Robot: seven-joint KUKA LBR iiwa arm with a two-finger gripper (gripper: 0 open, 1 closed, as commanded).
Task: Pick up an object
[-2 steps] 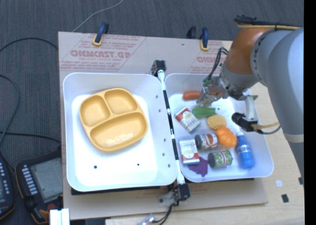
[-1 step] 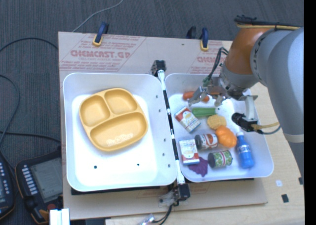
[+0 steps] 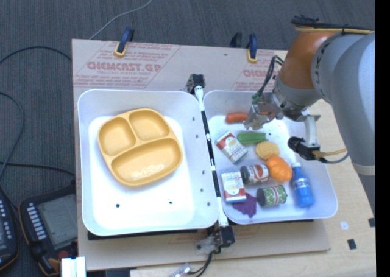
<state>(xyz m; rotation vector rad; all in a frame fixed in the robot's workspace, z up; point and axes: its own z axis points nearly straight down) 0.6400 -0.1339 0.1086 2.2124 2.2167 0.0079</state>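
Reaching in over the right bin [image 3: 332, 206], my gripper [image 3: 261, 114] hangs low at its far end, just above the orange carrot [image 3: 236, 117] and the green pod [image 3: 251, 138]; whether it is released or clenched I cannot tell.

Taking the right bin as my landmark: it sits on a pale wooden table [image 3: 152, 66] printed with red lettering, and dark grey carpet [image 3: 61, 2] lies around the table. Two clamps [image 3: 125, 38] grip the table's far edge. Touching the right bin's left wall is the left bin [image 3: 97, 209], so I count two white bins. One yellow divided plate [image 3: 141, 145] with three compartments lies in the left bin.

Inside the right bin I count one carrot, one green pod, one yellow corn piece [image 3: 266, 149], one orange fruit [image 3: 279, 168], one blue bottle [image 3: 301, 187], two small cans [image 3: 256, 174], two little cartons [image 3: 230, 146] and one purple item [image 3: 245, 207] at the near edge. A pendant [image 3: 52, 224] rests on the carpet, well left of both bins.
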